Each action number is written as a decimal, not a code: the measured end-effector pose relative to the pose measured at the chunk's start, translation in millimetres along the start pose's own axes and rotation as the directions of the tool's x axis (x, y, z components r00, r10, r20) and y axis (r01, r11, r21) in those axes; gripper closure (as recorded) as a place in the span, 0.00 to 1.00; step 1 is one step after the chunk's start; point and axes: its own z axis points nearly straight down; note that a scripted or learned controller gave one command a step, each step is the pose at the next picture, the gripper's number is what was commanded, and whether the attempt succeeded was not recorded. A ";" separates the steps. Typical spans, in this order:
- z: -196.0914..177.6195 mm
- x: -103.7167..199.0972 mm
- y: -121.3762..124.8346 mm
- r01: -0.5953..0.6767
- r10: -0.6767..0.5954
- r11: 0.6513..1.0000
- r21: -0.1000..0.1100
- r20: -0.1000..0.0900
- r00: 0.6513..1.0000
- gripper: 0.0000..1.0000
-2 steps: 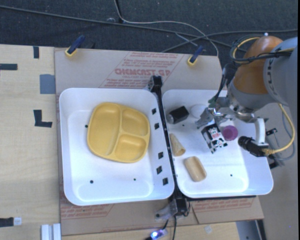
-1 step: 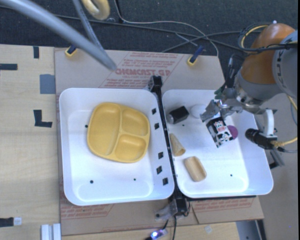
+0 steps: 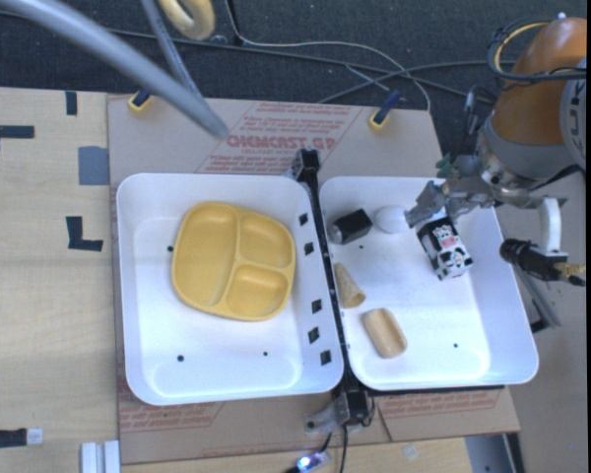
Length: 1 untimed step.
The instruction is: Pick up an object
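Pincer [image 3: 431,208], grip unclear, above right bin [image 3: 492,358]; cardboard-covered bench [image 3: 276,136], perhaps.

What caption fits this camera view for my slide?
KUKA gripper hovers over the right bin near a black-and-white object; a yellow divided plate sits in the left bin.

red print on the cardboard sheet [image 3: 276,136] — "chemcast gp", blurred

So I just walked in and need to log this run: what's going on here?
A grey arm reaches in from the right, its hand low over the right bin, next to a black-and-white toy. Also in that bin: a black block, a white ball, a cone and a tan roll. A yellow plate lies in the left bin.
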 end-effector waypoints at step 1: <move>9.0 47.7 -4.7 0.003 -0.003 1.000 0.004 -0.001 1.000 1.00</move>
